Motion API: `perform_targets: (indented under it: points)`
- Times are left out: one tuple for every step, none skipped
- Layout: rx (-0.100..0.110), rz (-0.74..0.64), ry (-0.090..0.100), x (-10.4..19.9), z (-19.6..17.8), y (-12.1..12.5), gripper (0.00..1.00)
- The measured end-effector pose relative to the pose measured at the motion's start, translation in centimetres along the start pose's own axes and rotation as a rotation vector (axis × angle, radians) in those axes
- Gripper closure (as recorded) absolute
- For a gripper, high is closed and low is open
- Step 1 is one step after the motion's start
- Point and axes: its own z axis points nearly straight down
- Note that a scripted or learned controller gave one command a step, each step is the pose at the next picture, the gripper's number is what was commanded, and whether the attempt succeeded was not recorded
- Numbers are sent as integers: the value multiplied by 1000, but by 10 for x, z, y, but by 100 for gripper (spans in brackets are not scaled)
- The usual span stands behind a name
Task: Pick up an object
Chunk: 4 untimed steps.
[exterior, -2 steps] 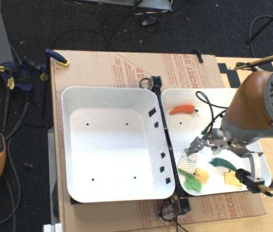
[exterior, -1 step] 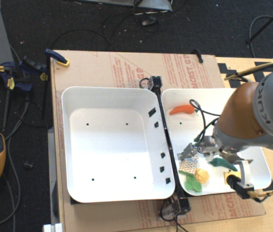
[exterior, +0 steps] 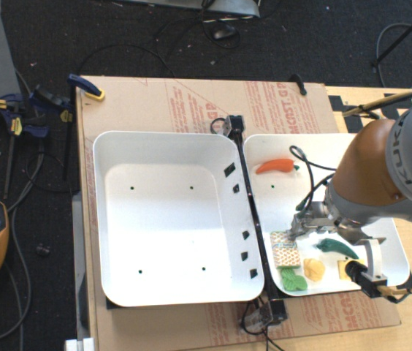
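Patterned packet (exterior: 285, 254) lies just below the hand (exterior: 299, 225); finger state unclear.

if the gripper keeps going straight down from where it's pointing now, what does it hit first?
Most likely the patterned square item in the right bin: the gripper points down at its upper edge. Depth is unclear from this slanted view, so it may land on bare bin floor just beside it instead.

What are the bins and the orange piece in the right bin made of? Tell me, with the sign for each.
Bins: likely moulded plastic, smooth and slightly glossy, judging by the rounded corners and even white sheen. Orange piece: probably plastic or rubber, matte, carrot-like; its uniform bright colour suggests a toy, though it is too small to be sure.
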Motion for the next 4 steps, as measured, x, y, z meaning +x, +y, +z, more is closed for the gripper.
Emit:
perform_targets:
  points:
    - [1,0,0,4,-58,-6,100]
    - [1,0,0,1,-116,-13,100]
    - [7,0,0,2,-100,-13,100]
    - [5,-6,2,62,-107,-5,100]
